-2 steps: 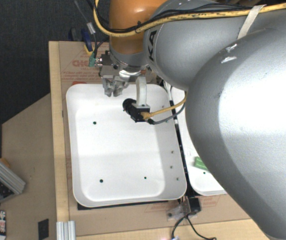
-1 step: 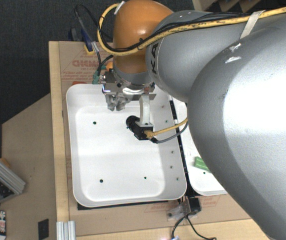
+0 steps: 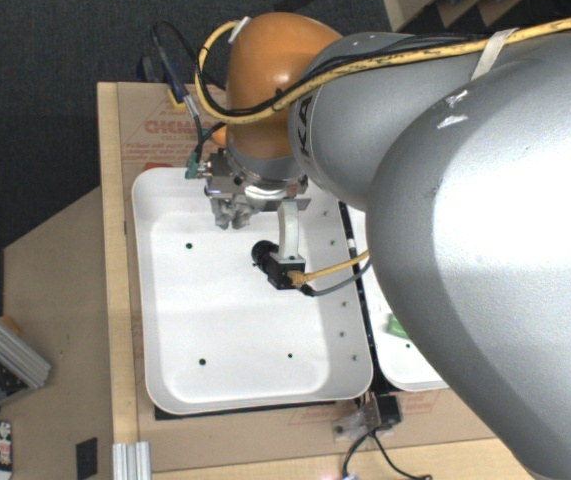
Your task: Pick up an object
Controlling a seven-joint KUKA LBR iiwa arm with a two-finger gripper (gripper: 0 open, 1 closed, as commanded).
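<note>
My gripper (image 3: 233,213) hangs low over the upper middle of the left white bin (image 3: 225,343), under the orange band of the wrist. I see nothing held in it, and the bin floor around it looks bare apart from a few small dark dots. A black fitting (image 3: 273,265) with a yellow cable sticks out just right of the gripper. A small green object (image 3: 397,326) lies in the right bin (image 3: 405,370), mostly hidden by the arm.
The big grey arm covers most of the right bin and the right side of the view. A brown cardboard sheet (image 3: 120,268) lies under the bins. Metal clutter (image 3: 5,363) sits off the bench at the lower left.
</note>
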